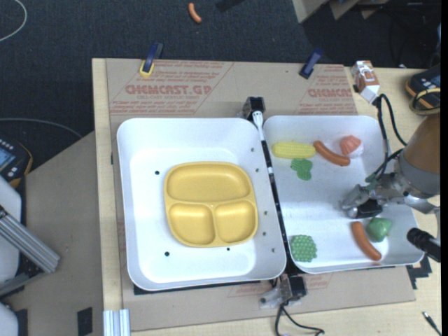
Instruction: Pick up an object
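Observation:
The right bin (318, 254) holds several toy foods. A yellow corn cob (293, 149) lies at its back left, with a small green broccoli piece (302, 167) in front of it. An orange-red sausage (331, 153) and a pink piece (350, 145) lie at the back. A green bumpy round piece (303, 246) rests at the front left. A second sausage (366, 240) and a green pepper-like piece (379, 228) lie at the front right. My gripper (359, 202) hangs low over the bin's right side, just behind the front sausage and the green piece.
The left bin (140, 250) holds a yellow three-compartment plate (210, 203). A black divider clamp (255, 108) sits between the bins at the back. Cables run along the right bin's far right edge. A stray orange piece (194, 12) lies on the floor beyond the bench.

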